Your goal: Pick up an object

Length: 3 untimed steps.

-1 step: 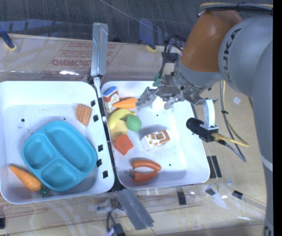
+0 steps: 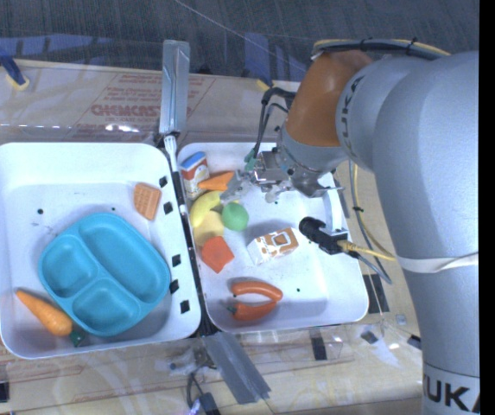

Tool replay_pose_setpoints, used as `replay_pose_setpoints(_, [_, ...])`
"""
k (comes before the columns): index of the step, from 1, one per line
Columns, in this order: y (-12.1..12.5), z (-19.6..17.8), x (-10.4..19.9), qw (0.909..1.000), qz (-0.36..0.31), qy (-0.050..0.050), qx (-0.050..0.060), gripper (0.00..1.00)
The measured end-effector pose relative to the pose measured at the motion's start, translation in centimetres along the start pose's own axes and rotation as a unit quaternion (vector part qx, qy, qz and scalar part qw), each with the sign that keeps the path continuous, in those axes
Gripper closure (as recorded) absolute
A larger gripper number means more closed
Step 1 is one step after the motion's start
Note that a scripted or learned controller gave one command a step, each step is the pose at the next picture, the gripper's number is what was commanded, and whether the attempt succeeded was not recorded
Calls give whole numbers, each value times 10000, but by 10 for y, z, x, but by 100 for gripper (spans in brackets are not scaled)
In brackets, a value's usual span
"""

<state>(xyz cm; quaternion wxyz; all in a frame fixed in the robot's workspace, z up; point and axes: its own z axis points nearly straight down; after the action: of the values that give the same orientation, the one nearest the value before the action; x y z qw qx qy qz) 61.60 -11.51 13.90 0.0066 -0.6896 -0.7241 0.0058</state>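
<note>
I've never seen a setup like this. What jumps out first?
The big grey arm with its orange band fills the right side, its claw low over the right bin of toy food. In the left bin, a bright blue divided plate lies beside a carrot.

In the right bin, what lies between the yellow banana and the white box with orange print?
In the camera view, a small green ball lies between the yellow banana and the white box, touching the banana's right side. An orange-red block sits just below that line.
</note>
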Motion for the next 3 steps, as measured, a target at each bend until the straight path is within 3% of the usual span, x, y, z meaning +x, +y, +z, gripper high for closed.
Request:
replay_pose_setpoints(1, [42, 45, 15, 9936, -1125, -18, -53, 0])
replay_pose_setpoints(2, [-36, 48, 6, 9876, -1566, -17, -68, 0])
replay_pose_setpoints(3, [-35, 38, 6, 9873, -1590, -16, -73, 100])
